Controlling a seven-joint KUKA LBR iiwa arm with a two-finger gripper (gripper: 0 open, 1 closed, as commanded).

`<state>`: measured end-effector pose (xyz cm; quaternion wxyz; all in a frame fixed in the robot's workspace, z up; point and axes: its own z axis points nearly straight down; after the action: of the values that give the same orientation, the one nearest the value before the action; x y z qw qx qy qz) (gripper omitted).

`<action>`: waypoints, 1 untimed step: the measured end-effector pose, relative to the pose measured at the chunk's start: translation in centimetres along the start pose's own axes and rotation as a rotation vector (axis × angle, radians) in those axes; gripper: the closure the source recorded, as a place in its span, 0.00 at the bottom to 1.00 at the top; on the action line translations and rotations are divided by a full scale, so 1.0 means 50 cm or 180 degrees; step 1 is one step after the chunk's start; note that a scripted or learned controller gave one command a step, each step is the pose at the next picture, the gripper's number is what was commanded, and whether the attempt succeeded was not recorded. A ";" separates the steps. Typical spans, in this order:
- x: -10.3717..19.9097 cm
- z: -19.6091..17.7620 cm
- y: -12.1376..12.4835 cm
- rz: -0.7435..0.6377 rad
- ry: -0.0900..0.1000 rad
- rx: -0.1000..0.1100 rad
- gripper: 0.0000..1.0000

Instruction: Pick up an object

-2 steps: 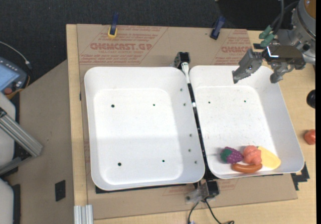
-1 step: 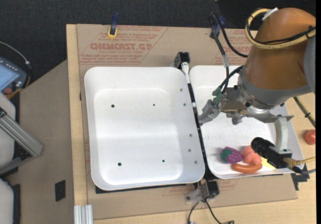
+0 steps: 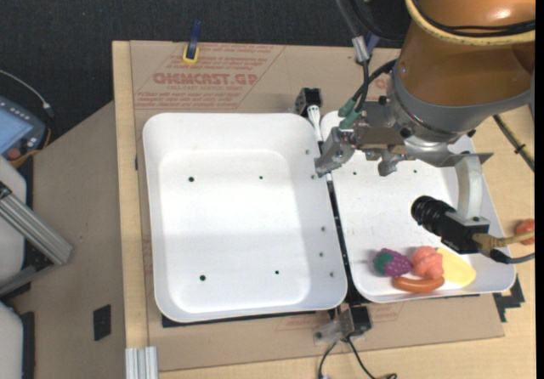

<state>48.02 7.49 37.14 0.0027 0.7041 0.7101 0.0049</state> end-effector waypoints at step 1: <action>-0.003 -0.292 0.003 0.0019 0.0003 -0.0032 0.00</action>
<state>48.01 7.32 51.71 0.0059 0.7062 0.7080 0.0088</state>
